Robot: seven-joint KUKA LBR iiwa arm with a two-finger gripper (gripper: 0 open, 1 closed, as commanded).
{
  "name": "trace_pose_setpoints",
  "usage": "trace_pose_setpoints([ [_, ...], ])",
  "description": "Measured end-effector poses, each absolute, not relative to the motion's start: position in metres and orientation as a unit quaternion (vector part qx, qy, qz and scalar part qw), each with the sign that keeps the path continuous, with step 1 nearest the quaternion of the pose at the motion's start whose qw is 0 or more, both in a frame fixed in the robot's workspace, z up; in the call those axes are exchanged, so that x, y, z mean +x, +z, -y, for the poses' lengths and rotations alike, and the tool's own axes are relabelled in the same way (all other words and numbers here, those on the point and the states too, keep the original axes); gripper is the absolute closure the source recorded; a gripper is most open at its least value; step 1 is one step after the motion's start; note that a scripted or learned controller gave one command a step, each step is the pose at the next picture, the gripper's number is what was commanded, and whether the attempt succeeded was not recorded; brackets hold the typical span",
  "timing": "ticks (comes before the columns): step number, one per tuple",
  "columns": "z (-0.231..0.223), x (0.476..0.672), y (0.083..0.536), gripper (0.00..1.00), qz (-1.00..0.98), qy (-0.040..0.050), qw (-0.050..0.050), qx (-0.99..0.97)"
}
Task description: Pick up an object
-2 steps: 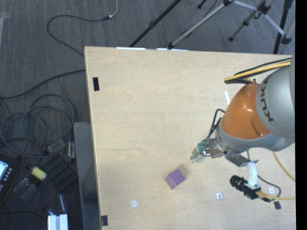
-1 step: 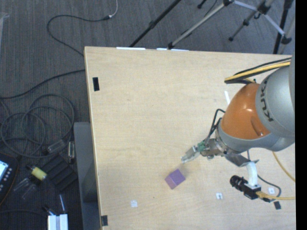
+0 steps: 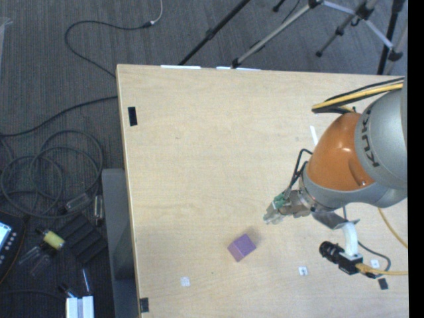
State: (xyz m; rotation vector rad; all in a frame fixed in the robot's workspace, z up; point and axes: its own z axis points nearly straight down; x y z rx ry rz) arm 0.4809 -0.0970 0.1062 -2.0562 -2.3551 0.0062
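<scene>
A small purple cube (image 3: 241, 247) lies on the light wooden bench top (image 3: 199, 164), near its front edge and a little left of the arm. The grey arm with its orange band (image 3: 338, 158) reaches in from the right. Its gripper (image 3: 279, 209) hangs over the bench up and to the right of the cube, a short way off and apart from it. The gripper's tip is small and partly masked by the wrist. Nothing can be seen held in it.
A black tag (image 3: 132, 116) sits near the bench's left edge. Small white markers (image 3: 185, 281) (image 3: 303, 270) lie near the front. A black connector with cables (image 3: 338, 254) dangles under the wrist. Cables and tripod legs cover the floor to the left and behind.
</scene>
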Motion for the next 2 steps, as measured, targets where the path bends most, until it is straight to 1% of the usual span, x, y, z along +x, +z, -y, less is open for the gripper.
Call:
trace_pose_setpoints([
  [1, 0.0970, 0.4809, 0.1062, 0.00, 0.753, 0.0021, 0.008, -0.658],
  [2, 0.0965, 0.4806, 0.1141, 1.00, 0.753, 0.0026, 0.009, -0.658],
])
